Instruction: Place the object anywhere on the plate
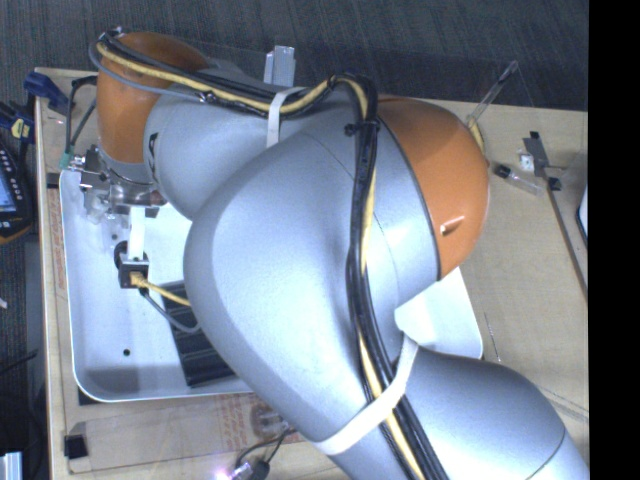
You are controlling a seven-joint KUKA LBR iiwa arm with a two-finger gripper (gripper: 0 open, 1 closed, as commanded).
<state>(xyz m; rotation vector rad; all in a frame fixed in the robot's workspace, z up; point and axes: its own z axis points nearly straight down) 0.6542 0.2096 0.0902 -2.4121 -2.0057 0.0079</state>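
Black object [203, 360], one by my count, lies flat on the floor of the left bin [72, 298], close to that bin's near wall. Its right part is hidden under the arm [300, 268], so its full shape cannot be made out. One small dark speck [127, 352] sits on the bin floor just to its left, apart from it. The single grey arm crosses the bench [520, 268] from the right, with two orange sections in sight, and covers most of both bins. One gripper [112, 200] hangs over the far left corner of the left bin, well apart from the black object. Whether it is clenched or released cannot be told, and nothing can be seen in its grasp.
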